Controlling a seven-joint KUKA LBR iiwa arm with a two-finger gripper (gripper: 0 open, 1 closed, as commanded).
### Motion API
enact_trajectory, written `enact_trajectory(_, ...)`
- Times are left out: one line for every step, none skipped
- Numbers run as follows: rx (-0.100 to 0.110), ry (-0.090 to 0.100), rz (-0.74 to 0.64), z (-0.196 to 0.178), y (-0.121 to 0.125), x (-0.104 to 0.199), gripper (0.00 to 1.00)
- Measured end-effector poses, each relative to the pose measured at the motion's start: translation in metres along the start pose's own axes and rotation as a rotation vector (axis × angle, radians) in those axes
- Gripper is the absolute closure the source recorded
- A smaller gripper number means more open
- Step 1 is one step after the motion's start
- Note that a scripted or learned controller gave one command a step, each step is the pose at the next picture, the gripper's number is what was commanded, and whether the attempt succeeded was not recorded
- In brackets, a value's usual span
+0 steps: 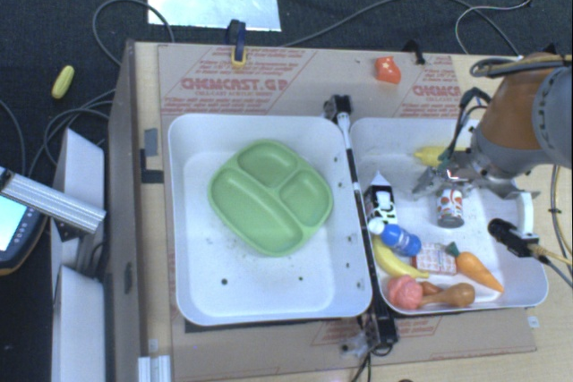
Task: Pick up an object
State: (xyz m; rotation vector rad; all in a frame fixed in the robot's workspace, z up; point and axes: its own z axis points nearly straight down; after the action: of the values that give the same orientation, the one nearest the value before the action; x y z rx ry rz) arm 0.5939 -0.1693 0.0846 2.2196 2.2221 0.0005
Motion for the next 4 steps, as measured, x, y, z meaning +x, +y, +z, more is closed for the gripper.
enact_trajectory(0.035, 0.006, 0.007, 0.005, 0.060, 0.028, 0.00)
enact_trajectory(0.046, 0.013, 0.006, 0.005, 0.066, 0.011, 0.00)
enact_trajectory(0.024, 0.005, 0.004, -0.026, 0.070, 0.011, 0.00)
enact_trajectory(0.001, 0.000, 0.000, 0.001, 0.005, 0.006, 0.00)
